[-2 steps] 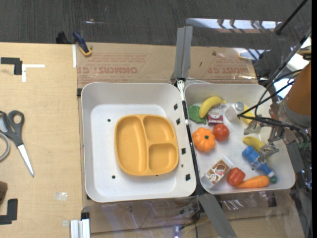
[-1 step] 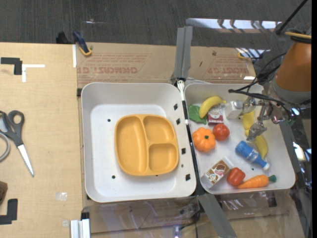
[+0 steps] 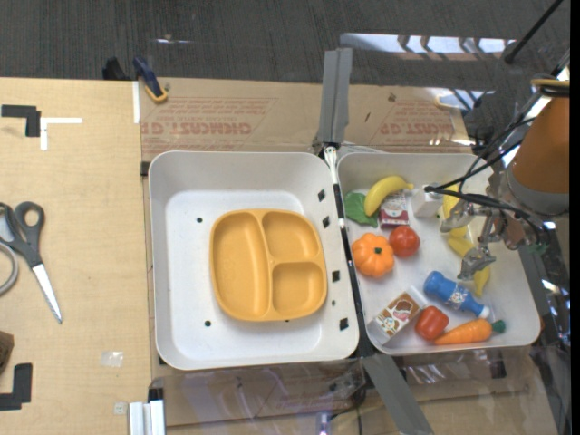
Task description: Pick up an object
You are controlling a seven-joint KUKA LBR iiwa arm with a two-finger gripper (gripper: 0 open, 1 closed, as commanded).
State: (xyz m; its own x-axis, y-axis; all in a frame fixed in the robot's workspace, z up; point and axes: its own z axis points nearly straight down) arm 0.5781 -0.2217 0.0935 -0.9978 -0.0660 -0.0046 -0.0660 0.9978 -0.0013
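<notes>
The tool (image 3: 475, 259), its opening impossible to tell, hangs over the right bin (image 3: 521, 284) just above a blue bottle (image 3: 450, 292) crowded by a carrot (image 3: 464, 333), so a descent may nudge neighbours and miss.

Orange tray (image 3: 268, 265), seemingly blue bottle (image 3: 453, 293)
</notes>
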